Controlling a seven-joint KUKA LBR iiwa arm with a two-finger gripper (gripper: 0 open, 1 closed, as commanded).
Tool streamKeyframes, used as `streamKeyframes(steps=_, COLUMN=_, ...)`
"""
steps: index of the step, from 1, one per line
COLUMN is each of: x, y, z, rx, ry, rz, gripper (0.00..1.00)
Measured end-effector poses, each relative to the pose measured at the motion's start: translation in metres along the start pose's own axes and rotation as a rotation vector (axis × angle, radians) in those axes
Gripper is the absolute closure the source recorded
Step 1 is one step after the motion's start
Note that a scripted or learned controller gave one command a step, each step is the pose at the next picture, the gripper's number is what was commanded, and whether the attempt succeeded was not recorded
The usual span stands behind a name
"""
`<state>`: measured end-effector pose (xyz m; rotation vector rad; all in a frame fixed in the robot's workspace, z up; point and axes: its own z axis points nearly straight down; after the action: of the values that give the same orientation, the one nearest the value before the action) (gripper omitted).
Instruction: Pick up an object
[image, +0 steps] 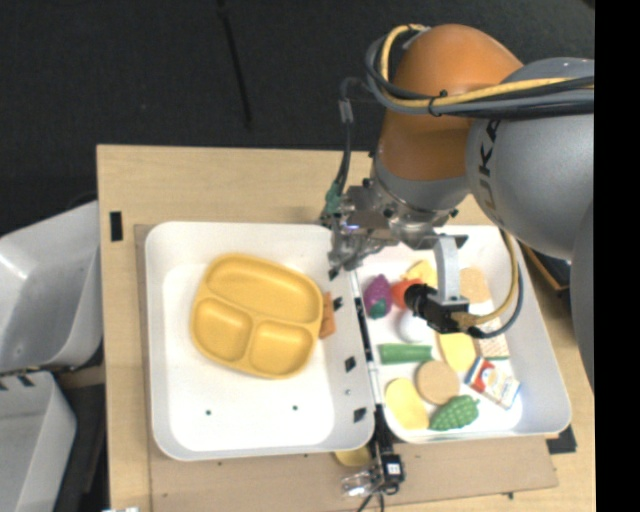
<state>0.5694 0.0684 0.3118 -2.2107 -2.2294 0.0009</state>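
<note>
We find the gripper (343, 250) above the right bin's (556, 398) inner edge, the purple toy (377, 294) just beside it; its opening we cannot tell.

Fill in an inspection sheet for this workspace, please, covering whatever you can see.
Surface: wooden bench bearing a left bin and a right bin, both white.
Job's things: toy foods in the right bin, among them a purple piece, green stick, tan disc, knobbly green piece and small box.
Clutter: yellow divided tray in the left bin, orange piece at its right edge.
Grippers: hand above the divide between the bins; state unclear.
Cables: yellow and black cables loop over the arm's orange band.
Surroundings: dark floor; pale grey object left of the bench.
</note>
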Motion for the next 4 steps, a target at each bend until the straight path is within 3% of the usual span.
streamKeyframes(steps=1, x=0.007, y=-0.073, z=0.056, rx=0.007, ry=-0.001, rz=0.009, gripper=1.0)
streamKeyframes(steps=2, x=0.042, y=-0.058, z=-0.051, rx=-0.014, ry=0.002, rz=0.001, gripper=1.0)
streamKeyframes(steps=3, x=0.039, y=-0.059, z=-0.055, rx=-0.003, ry=-0.003, rz=-0.001, gripper=1.0)
streamKeyframes(steps=4, x=0.025, y=-0.08, z=-0.079, rx=-0.005, ry=0.0, rz=0.004, gripper=1.0)
